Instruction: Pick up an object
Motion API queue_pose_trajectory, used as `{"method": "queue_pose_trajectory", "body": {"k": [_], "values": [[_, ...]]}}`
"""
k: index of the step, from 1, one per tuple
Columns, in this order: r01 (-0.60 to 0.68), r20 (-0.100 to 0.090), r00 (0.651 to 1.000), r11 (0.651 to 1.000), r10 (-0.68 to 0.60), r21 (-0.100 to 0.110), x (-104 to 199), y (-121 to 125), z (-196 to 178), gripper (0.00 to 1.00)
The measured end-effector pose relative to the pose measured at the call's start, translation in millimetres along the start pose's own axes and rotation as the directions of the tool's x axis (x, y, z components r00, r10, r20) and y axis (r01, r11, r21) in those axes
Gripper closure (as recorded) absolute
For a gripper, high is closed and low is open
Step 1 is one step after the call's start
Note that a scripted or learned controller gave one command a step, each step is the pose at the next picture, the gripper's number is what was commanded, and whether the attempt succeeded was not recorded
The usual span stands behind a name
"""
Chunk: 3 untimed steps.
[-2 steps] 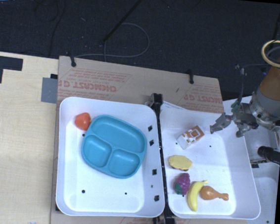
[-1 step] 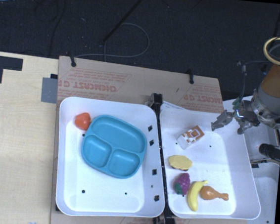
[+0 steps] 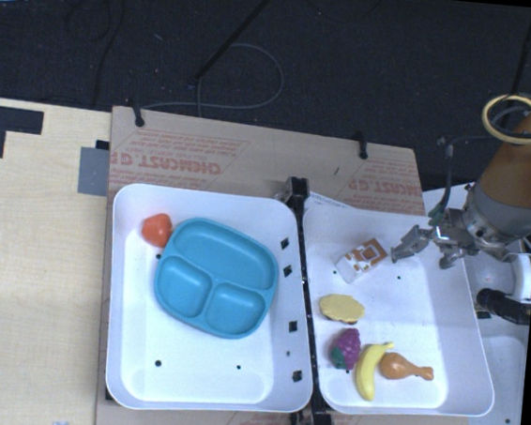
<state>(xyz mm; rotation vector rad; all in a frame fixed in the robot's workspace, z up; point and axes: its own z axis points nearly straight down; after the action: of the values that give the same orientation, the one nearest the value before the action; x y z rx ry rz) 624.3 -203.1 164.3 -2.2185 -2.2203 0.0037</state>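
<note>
While pincer hovers open, carton sits just beside.

Even, fairly bright overhead light washes the two white bins nearly to glare, with only short soft shadows beneath their contents. The upper part of the frame falls dark. Focus is slightly soft throughout, with mild compression grain.

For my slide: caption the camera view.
Hand over right bin near carton; blue tray in left bin.
</note>
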Motion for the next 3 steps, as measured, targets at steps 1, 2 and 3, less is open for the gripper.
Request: {"method": "queue_pose_trajectory", "body": {"k": [1,2,3], "values": [[0.001,0.0,1.0,1.0,-0.001,0.001,0,3,59,0.0],[0.003,0.001,1.0,1.0,-0.003,-0.002,1,3,76,0.0],[0.004,0.0,1.0,1.0,-0.004,0.0,2,3,66,1.0]]}}
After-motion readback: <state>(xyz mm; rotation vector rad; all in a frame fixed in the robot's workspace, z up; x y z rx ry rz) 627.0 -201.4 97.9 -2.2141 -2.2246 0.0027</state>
